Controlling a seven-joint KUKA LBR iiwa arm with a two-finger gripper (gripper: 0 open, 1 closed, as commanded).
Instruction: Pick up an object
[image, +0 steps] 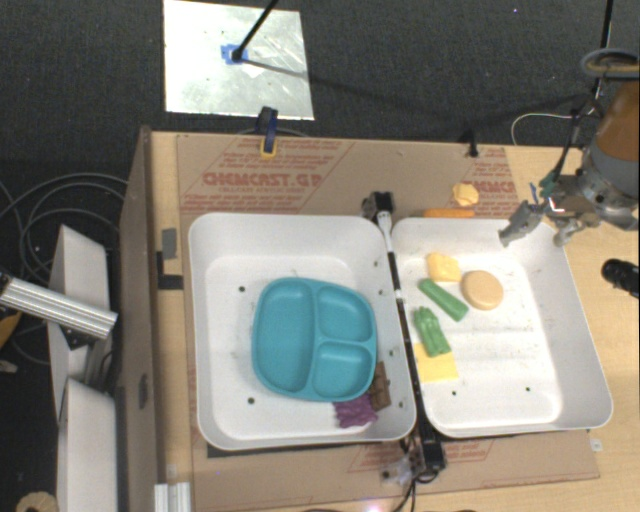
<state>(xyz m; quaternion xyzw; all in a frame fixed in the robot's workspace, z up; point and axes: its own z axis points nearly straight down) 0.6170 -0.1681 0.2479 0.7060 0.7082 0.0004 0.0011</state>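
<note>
Two white bins (300, 235) sit side by side on your brown bench (330, 165), over a dark floor (420, 60). Your gripper (540, 222) hangs spread wide and holding nothing above the right bin's far edge, near the round tan piece (484, 290).

Two bins sit side by side on the surface (300, 165). The left bin (225, 250) holds a divided tray (312, 338), with two small items touching its near right corner. The right bin (570, 330) holds a cluster of food items (455, 300) in its left half.
</note>
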